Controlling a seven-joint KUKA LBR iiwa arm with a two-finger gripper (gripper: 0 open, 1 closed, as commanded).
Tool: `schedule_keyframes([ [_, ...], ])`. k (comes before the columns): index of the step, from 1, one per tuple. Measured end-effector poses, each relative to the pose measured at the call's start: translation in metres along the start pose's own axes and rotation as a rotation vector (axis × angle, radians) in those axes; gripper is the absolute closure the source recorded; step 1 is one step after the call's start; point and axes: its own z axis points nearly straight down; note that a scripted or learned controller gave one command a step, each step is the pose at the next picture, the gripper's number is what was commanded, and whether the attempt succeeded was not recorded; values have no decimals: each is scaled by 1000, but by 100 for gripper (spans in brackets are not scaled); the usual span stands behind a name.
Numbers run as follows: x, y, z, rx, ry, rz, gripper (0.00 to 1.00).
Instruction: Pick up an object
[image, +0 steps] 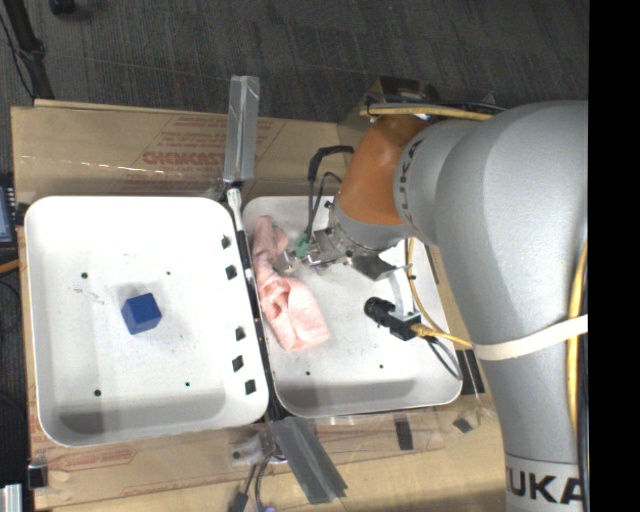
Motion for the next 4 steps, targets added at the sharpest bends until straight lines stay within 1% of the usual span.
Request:
schedule_keyframes([
  [1, -47, 26, -56, 4, 4, 98, 0],
  [2, -13, 33, 2, 4, 4, 18, 0],
  [3, 5, -46, 2, 6, 4, 55, 0],
  [4, -7, 17, 2, 4, 3, 100, 0],
])
